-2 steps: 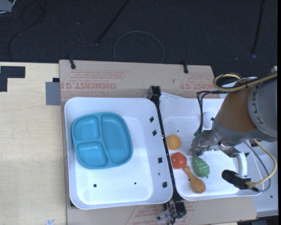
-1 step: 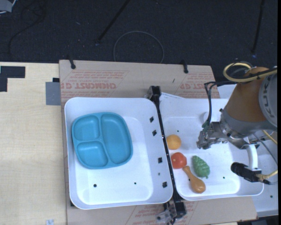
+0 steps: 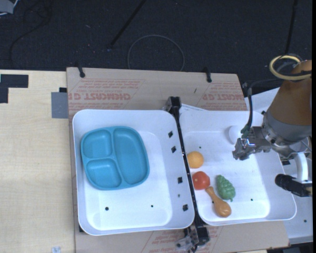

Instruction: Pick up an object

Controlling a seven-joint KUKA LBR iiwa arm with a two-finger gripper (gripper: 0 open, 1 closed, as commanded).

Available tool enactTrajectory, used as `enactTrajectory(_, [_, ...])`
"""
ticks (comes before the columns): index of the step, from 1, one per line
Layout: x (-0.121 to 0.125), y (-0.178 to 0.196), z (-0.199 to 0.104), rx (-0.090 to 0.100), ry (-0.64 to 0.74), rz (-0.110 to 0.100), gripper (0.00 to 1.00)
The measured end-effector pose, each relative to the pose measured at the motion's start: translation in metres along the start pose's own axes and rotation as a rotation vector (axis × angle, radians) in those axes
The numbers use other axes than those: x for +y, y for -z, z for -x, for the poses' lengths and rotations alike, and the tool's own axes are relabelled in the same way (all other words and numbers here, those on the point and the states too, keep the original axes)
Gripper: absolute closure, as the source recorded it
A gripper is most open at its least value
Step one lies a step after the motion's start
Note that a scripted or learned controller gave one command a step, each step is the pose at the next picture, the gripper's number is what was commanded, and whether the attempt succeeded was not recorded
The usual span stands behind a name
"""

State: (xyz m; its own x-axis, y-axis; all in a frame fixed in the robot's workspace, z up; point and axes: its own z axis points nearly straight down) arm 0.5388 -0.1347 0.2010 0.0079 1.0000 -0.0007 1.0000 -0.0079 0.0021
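Observation:
In the right bin [image 3: 253, 207] lie an orange ball [image 3: 195, 159], a red tomato-like piece [image 3: 200, 180], a green bumpy piece [image 3: 225, 187] and a tan pear-shaped piece [image 3: 219, 203]. My gripper [image 3: 244, 149] hangs over the right bin's upper right part, above and to the right of these objects, apart from them. Nothing shows between its fingers. A small white object [image 3: 233, 134] sits just left of the gripper near the bin's back wall.
The left bin [image 3: 124, 220] bears a blue sectioned tray [image 3: 114, 157]. A black divider [image 3: 181, 165] runs between the bins. The grey arm [image 3: 292, 112] comes in from the right, over the right bin's edge.

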Motion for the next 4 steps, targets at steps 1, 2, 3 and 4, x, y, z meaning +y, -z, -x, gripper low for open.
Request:
enactTrajectory(1, [0.000,0.017,0.001,0.001,0.004,-0.003,1.00])
enactTrajectory(2, [0.008,0.010,-0.045,0.002,0.010,-0.005,1.00])
enactTrajectory(3, [0.017,0.010,-0.105,0.003,0.013,-0.005,1.00])
enactTrajectory(4, [0.027,0.012,-0.154,0.002,0.011,-0.005,1.00])
